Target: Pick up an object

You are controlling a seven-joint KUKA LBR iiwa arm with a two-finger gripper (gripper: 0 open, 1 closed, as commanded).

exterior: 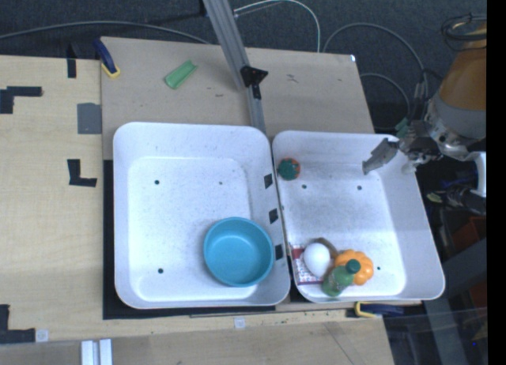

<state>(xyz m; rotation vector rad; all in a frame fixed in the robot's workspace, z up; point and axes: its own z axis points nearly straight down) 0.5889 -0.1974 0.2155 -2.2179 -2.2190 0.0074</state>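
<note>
My gripper [390, 155] hangs over the far right edge of the right bin [411, 221], with nothing seen in it. A small green and red ball [288, 168] lies at that bin's far left corner, well to the gripper's left. At the bin's near edge sit a white egg [317, 258], an orange fruit-like piece [356, 267] and a green piece [337, 280], bunched together. A blue bowl [237, 250] stands upright in the left bin [158, 158], near its front right corner.
A slanted grey metal pole [229, 31] crosses the bench behind the bins and ends at the divide between them. A green block [180, 74] lies on the bench at the back left. Cables run behind the bench.
</note>
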